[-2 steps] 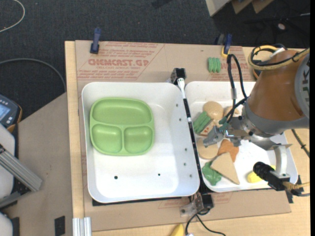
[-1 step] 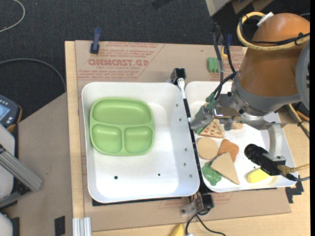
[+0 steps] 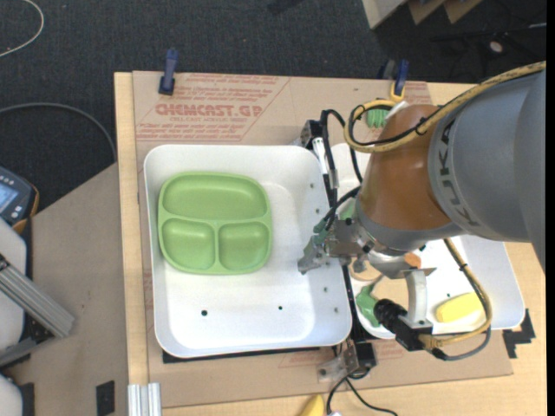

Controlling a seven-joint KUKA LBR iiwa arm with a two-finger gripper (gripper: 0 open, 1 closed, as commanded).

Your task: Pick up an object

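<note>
My gripper (image 3: 313,256) hangs below the orange wrist band, over the rim between the two bins, at the right wall of the left bin (image 3: 173,319). A green divided plate (image 3: 214,223) lies in the left bin's upper left, well apart from the gripper. In the right bin (image 3: 512,284), a yellow object (image 3: 456,308) and a green object (image 3: 368,305) lie near the front. A small orange piece (image 3: 414,257) peeks out beside the wrist. The arm hides most of the right bin.
The bulky grey arm (image 3: 494,163) crosses the right bin from the right. Black cables (image 3: 323,150) run along the divider between the bins. Two blue clamps (image 3: 168,69) hold the brown board at the back. Bare white floor lies in the left bin's lower half.
</note>
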